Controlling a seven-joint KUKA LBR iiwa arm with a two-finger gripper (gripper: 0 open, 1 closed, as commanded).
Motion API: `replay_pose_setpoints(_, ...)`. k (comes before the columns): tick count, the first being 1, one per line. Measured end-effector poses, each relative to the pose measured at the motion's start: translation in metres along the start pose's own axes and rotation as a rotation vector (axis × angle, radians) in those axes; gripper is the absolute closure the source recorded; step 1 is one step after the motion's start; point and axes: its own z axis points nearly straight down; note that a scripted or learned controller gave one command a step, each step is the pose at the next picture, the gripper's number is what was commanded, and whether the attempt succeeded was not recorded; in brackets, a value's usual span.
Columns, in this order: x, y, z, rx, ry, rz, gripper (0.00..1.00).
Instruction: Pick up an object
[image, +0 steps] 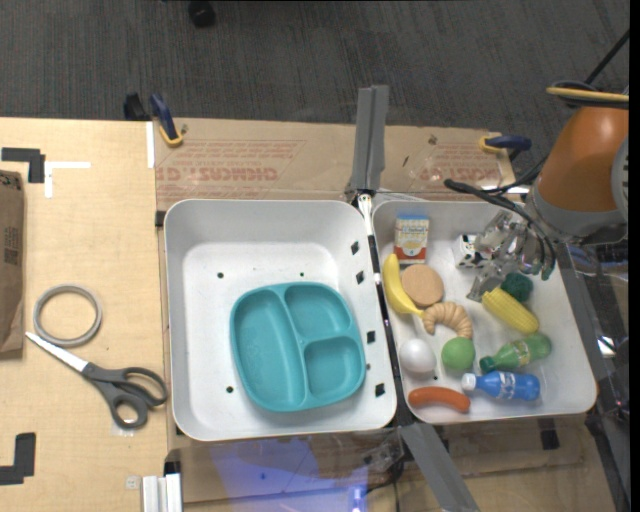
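Starting from the left, well away from our fingers, a roll of tape (67, 313) and scissors (105, 378) lie on the bench, then the left bin (190, 300) holds a teal divided plate (297, 345). The right bin (575, 370) carries the toys: a banana (395, 287), a croissant (448, 318), a white egg (416, 355), a green ball (458, 354), a red sausage (439, 399) and a blue bottle (503, 385). Our gripper (497, 262) hangs at the bin's far right corner; we cannot tell how far its fingers are parted, and we see nothing between them. The likeliest target, we judge, is the corn cob (510, 310), just below the fingers toward the near side, its long axis running diagonally from upper left to lower right.
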Motion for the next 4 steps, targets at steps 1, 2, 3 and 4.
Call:
replay_pose_setpoints(1, 0.020, -0.001, -0.001, 0.006, -0.002, 0.075, 0.00)
replay_pose_setpoints(2, 0.031, -0.033, 0.014, 0.013, 0.031, 0.118, 0.00)
replay_pose_setpoints(3, 0.029, -0.031, 0.004, 0.013, 0.027, 0.114, 1.00)
replay_pose_setpoints(4, 0.121, -0.055, 0.012, 0.014, 0.034, 0.161, 1.00)
